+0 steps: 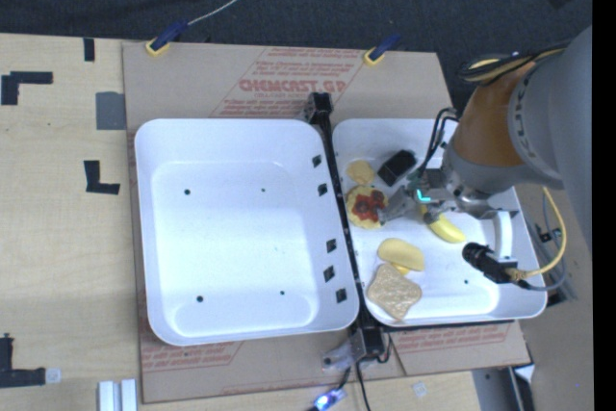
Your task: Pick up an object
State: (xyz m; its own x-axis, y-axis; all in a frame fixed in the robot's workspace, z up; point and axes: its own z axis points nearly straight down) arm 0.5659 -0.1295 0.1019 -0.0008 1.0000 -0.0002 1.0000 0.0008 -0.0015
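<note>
The right bin [520, 305] holds several small objects: a black block [396, 166], a pale yellow round piece [360, 172], a red and yellow piece [367, 205], a yellow oval piece [401, 254], a tan waffle-like square [394, 292] and a yellow banana-like piece [446, 229]. My gripper [420, 198] is low inside this bin, between the black block and the banana-like piece, just right of the red piece. The wrist hides its fingers.
The left bin [154, 207] lies beside it, with a black divider [330, 207] between the two. A black cable and connector [491, 265] hang from the arm over the right bin's right side. Cardboard [289, 82] lies under both bins.
</note>
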